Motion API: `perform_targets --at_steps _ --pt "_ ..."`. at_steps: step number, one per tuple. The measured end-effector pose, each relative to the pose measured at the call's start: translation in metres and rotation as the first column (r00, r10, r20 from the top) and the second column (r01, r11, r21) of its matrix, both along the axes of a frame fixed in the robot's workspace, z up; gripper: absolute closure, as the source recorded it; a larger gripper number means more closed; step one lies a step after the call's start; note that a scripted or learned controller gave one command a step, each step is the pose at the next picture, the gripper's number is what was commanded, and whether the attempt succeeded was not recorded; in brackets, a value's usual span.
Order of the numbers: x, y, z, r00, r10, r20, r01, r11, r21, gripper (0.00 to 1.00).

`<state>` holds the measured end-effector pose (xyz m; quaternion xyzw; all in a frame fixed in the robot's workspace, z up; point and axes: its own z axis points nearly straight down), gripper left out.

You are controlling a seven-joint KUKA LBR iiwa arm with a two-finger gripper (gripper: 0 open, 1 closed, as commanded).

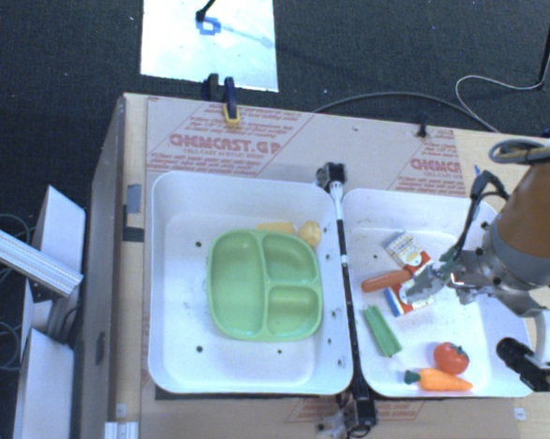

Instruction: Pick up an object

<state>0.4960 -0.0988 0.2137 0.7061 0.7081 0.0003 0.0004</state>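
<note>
Two white bins sit side by side on the counter (262, 133). Left bin (177, 348) holds a green tray (265, 285). Right bin (379, 212) holds a green stick (381, 330), a tomato (450, 357) and a carrot (444, 381). The pincer (424, 285) hangs over a red hot dog (383, 281); I cannot tell if it is spread.

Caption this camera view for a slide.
Gripper low in the right bin among toy food; green divided plate in the left bin.

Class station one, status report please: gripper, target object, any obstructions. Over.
Gripper low in right bin, at orange sausage; grasp unconfirmed. Green block, tomato, carrot nearby.
</note>
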Motion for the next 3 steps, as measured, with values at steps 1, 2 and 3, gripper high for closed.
perform_targets --at_steps 1,2,3 --pt "-0.009 -0.025 -0.129 1.000 -0.002 0.001 0.002 1.000 0.000 0.00" --pt "0.052 -0.028 -0.129 1.000 -0.001 0.001 0.001 1.000 0.000 0.00" --pt "0.052 -0.028 -0.119 1.000 0.000 0.002 0.000 1.000 0.000 1.00"
